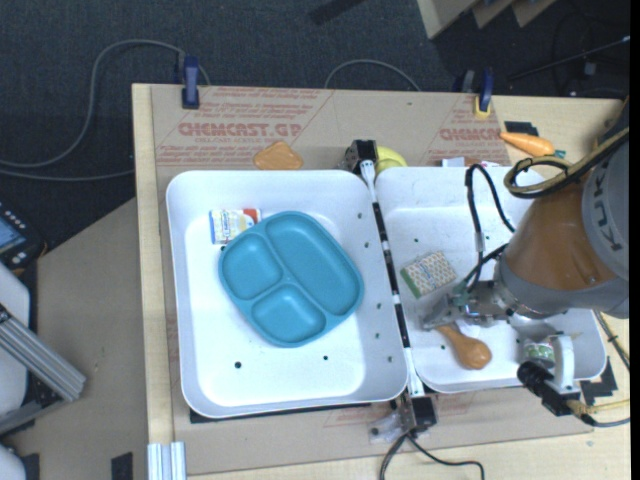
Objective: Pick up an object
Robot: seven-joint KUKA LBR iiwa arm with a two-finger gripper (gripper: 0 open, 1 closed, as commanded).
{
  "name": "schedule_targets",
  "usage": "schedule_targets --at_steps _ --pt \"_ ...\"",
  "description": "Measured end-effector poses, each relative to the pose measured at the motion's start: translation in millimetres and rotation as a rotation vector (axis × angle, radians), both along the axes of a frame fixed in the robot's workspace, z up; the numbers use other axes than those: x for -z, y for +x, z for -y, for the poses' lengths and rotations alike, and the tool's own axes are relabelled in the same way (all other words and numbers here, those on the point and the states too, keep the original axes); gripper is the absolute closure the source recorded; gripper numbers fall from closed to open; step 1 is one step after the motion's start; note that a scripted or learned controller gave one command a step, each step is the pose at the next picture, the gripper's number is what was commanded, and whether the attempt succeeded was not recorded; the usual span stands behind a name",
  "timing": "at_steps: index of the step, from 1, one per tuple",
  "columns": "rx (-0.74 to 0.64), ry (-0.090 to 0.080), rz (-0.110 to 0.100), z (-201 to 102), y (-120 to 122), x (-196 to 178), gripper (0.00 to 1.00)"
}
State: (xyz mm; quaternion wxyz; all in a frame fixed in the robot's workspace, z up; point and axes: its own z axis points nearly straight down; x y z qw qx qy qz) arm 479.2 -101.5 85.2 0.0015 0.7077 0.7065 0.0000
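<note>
In the right bin (440, 218), my gripper (449, 311) is low over the floor near the left wall. A tan, pear-shaped toy (468, 348) lies just in front of it, close to or touching its tip. A small checkered packet (428, 271) lies just behind the gripper. The grey arm with its orange band (553, 243) covers the right half of that bin. The left bin (200, 348) holds a blue divided plate (289, 276) and a small white and red packet (232, 222).
A small green and white item (541, 351) lies at the right bin's front right, under the arm. On the bench behind the bins are an orange piece (278, 155), a yellow object (388, 158) and an orange carrot-like toy (529, 144). Black cables (480, 208) loop over the right bin.
</note>
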Motion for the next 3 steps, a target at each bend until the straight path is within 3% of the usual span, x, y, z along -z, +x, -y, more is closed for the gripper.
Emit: schedule_targets --at_steps 1,2,3 --pt "0.0 -0.003 0.011 1.2 3.4 -14.2 1.0" --pt "-0.005 0.001 0.005 -20.6 1.1 -104.2 1.0" --pt "-0.002 0.002 -0.002 -19.7 0.1 -99.3 0.0"
